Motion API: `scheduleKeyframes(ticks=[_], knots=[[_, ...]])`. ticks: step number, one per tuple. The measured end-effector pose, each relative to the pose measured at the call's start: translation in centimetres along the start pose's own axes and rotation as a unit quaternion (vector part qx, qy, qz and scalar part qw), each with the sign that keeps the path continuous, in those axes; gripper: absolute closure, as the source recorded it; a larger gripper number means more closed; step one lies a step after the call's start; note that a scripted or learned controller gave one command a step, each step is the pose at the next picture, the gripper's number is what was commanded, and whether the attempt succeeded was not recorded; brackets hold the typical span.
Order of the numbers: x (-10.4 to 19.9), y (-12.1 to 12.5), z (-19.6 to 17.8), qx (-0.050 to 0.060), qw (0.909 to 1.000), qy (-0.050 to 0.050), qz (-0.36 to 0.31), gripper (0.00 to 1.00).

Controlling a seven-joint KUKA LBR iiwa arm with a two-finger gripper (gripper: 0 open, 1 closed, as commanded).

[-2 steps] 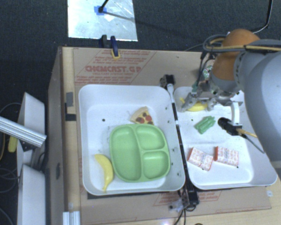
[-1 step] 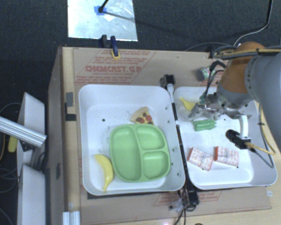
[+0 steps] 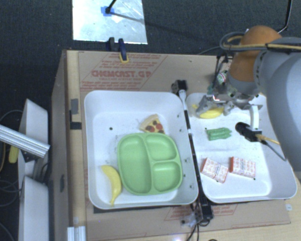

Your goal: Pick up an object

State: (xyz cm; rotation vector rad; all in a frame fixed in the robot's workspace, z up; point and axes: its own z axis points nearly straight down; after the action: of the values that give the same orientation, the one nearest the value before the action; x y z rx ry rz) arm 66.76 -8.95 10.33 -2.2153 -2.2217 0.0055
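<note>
We see a dark carpeted floor point(image 3: 30, 29) around the bench point(image 3: 135, 72), whose brown top bears red lettering. Beyond its far edge a shiny silver sheet point(image 3: 109, 14) lies on the floor. White furniture point(image 3: 32, 185) stands off its left edge.

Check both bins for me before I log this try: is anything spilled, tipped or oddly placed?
Nothing looks spilled or damaged. The green divided plate lies flat in the left bin, with the banana and pizza slice beside it. In the right bin, the gripper sits over a yellow item.
</note>
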Motion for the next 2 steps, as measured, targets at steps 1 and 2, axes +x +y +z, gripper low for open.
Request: scheduleKeyframes(ticks=[1,2], knots=[[-0.29,-0.06,1.91,0.001,1.0000,-0.001,0.000,0.00],[-0.37,-0.28,1.02,0.007,1.0000,-0.001,-0.001,1.00]])
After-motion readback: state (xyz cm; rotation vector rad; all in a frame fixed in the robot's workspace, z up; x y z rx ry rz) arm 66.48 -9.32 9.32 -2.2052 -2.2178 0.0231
